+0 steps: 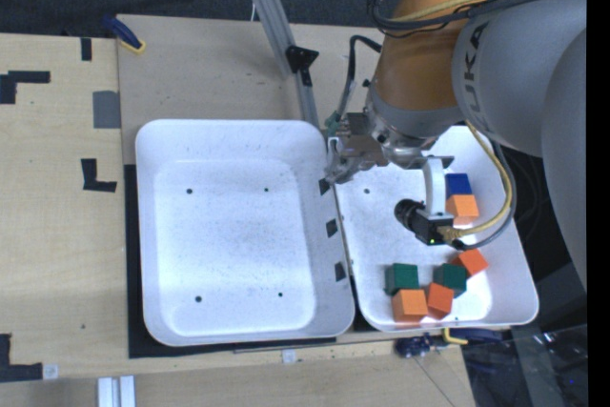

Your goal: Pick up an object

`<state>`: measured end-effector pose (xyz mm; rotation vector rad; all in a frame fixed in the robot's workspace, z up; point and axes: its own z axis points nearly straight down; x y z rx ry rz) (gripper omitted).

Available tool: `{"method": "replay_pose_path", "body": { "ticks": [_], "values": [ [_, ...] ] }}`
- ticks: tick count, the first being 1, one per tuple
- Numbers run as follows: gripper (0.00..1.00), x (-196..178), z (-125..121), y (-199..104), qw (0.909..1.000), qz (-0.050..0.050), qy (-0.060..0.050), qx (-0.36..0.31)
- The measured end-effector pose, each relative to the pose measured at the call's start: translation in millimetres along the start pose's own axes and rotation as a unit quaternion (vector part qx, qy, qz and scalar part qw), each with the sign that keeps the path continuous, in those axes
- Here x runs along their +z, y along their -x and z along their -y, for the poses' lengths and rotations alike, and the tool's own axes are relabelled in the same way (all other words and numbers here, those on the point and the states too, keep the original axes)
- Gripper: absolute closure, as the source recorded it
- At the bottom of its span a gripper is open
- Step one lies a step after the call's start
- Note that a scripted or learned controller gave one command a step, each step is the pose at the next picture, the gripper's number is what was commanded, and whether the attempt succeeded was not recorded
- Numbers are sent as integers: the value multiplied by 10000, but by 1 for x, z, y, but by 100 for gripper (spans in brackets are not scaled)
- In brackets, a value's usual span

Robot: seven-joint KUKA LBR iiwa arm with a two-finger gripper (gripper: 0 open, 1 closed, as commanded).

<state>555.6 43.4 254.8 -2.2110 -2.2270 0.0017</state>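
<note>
Pale wooden boards (57, 205) formed the bench, marked here and there with dark tape, and a slanted metal bar (272, 10) crossed the upper middle. On the left sat the wide left bin (229, 234), its floor speckled and bare. Beside it, touching along the shared rim, lay the right bin (510, 295). Above that rim hung the arm's orange band (424, 52), and the gripper (343, 162) sat low at the right bin's upper left edge; whether it was clenched or released could not be told. Further right lay a green block (402, 276), an orange block (411, 303), a second orange block (440, 299) and a second green block (450, 277), close together. Apart, higher up, a blue block (457, 185) touched another orange block (463, 206).
</note>
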Motion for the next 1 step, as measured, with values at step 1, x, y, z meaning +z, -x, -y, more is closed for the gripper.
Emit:
{"method": "replay_pose_path", "body": {
  "ticks": [1],
  "values": [
    [100, 3, 35, -44, 10000, 4, -6, 5]
  ]
}}
